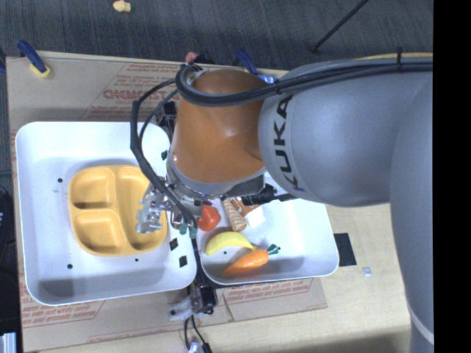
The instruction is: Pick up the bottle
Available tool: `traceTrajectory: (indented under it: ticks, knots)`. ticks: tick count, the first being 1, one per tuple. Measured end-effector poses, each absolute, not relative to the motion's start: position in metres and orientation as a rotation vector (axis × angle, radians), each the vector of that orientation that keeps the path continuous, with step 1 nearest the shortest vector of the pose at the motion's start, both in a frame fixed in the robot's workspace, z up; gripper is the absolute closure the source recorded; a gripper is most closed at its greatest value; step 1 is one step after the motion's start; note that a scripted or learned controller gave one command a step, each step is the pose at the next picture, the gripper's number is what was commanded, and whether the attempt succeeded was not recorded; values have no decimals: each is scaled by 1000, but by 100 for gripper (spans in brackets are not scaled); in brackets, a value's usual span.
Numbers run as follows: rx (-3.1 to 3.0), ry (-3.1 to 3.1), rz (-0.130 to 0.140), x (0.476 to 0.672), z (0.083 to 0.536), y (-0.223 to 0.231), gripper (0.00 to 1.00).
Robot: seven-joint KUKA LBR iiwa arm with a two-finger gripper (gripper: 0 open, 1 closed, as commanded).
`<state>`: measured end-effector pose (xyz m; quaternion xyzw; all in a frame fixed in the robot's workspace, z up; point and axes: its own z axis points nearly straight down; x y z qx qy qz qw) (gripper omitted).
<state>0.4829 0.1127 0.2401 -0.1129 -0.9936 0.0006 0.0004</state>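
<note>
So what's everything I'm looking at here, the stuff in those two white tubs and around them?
White bins: two, side by side on the bench; left bin, right bin.
Divided tray: one, yellow, in the left bin.
Banana: one, yellow, right bin.
Carrot: one, orange with green tip, right bin, in front of the banana.
Red item: one, right bin, partly hidden.
Clamp: one, blue and yellow, bench's far left corner.
Arm: one, grey with orange band, over the bins' middle.
</note>
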Motion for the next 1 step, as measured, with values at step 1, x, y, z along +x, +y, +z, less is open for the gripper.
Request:
traceTrajectory:
  ticks: [1]
  knots:
    - [-104,-3142,0,477,252,99,100]
